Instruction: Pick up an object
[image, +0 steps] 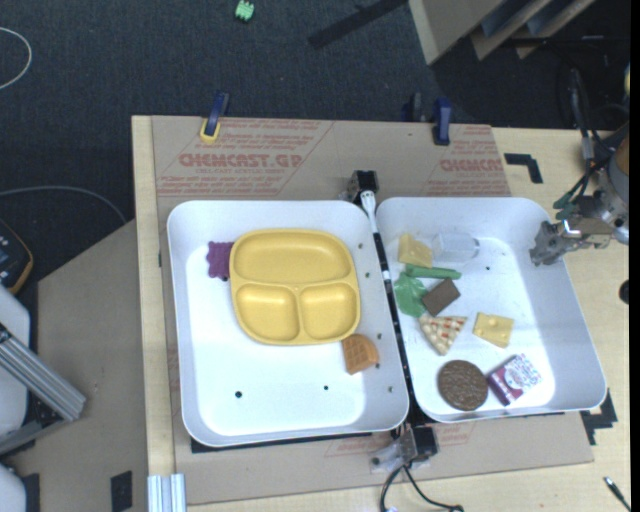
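Note:
My gripper hangs over the right rim of the right bin, with nothing visibly in it. The bin holds several small toy foods. A yellow cheese wedge lies by a clear plastic piece. Below them are a green item, a brown square, a pizza slice and a yellow cheese cube. A round brown cookie and a purple-white packet lie near the front. All lie left of and below the gripper, apart from it.
The left bin holds a yellow divided plate, a purple piece at its left edge and an orange-brown waffle piece near the divider. Clamps stand at the bench's back edge.

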